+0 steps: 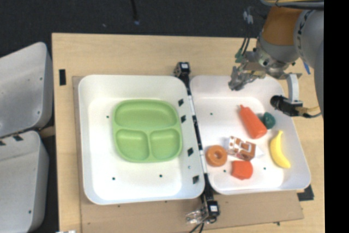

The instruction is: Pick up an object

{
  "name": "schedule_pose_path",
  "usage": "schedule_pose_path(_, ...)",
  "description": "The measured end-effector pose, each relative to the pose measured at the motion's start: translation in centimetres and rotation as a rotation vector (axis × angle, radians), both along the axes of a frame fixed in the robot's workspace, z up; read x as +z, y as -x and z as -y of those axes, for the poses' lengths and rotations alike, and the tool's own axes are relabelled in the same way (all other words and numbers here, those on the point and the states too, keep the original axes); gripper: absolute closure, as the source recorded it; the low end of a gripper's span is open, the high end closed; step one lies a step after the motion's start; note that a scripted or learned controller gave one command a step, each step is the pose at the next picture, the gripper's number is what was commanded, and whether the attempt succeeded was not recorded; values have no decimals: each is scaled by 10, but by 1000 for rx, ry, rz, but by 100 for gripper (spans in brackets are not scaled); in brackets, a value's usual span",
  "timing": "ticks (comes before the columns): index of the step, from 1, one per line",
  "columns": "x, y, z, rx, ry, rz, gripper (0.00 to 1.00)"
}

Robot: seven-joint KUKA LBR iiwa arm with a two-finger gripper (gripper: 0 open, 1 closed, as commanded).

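My gripper (238, 83) hangs over the far edge of the right bin (218, 96), with nothing seen between its fingers. Nearer the front of that bin lie an orange carrot-like piece (252, 121), a small dark teal object (268, 119), a yellow banana (280, 149), an orange ring (216, 156), a brown and white block (242, 147) and a red-orange chunk (241, 170). The carrot-like piece is the closest to the gripper, some way below and to its right.
The left bin (95, 172) holds a green divided plate (146, 129) at its middle. A hinged divider with black clips (190, 133) runs between the bins. The wooden bench (125, 52) borders both bins.
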State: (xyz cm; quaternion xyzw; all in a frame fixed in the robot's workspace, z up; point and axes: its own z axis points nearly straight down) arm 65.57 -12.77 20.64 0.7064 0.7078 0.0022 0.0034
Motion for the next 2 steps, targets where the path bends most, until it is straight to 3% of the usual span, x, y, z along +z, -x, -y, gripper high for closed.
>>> schedule_pose_path(1,36,-1,2,0,-1,-3,100)
schedule_pose_path(2,40,13,-42,4,-3,-8,100)
